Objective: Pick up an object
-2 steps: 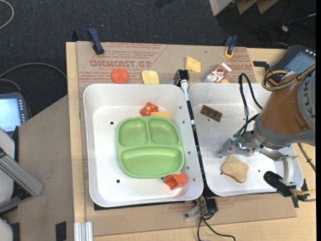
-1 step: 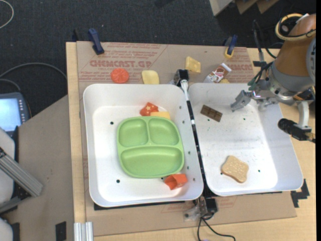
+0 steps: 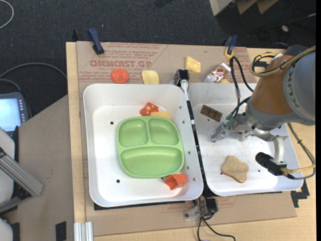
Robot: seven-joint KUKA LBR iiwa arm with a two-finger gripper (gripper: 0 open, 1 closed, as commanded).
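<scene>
My gripper hangs low over the middle left of the right bin, at the end of the grey and orange arm that comes in from the right. A brown chocolate bar lies just behind it, toward the bin's far left. In the bin's front part, below the gripper and apart from it, lies a tan slice of bread. Nothing shows in the gripper's grasp.
The left bin holds a green divided plate, a red piece and a yellow piece behind it, and a red block in front. Behind the bins lie an orange disc, yellow pieces and a red-white packet.
</scene>
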